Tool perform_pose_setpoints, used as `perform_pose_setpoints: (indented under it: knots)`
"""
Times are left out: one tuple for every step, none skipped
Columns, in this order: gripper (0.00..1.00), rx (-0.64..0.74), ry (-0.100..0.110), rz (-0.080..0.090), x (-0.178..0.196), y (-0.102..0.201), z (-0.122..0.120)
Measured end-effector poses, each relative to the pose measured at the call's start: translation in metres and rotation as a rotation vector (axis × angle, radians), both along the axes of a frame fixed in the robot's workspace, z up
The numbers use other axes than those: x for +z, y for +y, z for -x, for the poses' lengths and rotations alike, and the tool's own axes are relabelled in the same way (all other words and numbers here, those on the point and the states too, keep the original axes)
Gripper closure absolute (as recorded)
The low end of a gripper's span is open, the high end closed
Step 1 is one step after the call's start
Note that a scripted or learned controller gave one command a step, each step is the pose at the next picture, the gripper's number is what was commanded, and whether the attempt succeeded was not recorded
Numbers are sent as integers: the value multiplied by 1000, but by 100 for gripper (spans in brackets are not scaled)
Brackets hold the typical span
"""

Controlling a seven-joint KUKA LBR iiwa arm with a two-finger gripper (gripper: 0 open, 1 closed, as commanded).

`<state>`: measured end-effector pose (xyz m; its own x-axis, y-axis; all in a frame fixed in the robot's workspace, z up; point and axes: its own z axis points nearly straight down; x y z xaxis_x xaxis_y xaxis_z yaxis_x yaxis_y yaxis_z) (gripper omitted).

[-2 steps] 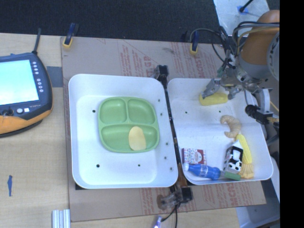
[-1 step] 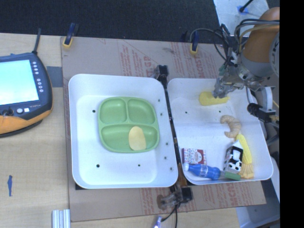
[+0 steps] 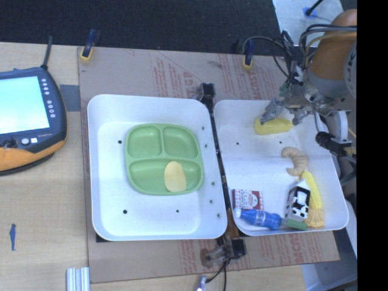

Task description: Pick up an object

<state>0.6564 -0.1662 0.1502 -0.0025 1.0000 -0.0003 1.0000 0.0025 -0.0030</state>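
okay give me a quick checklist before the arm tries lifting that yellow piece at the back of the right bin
1. Gripper positioned at the flat yellow wedge-shaped piece: ok, it sits directly over it.
2. Piece seen between the fingers: cannot tell.
3. Space around the piece: ok, the tan curved peanut-shaped toy lies apart from it.
4. Piece free of the right white bin's wall: ok.
5. Left bin's green divided plate out of the way: ok.

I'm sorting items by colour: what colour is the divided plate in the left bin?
Light green, clearest in the camera view: the divided plate lies in the left bin.
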Motion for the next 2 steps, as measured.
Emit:
perform_pose_setpoints:
  knots:
    - [0, -1, 13, 0, -52, 8, 3]
    - [0, -1, -3, 1, 45, 9, 22]
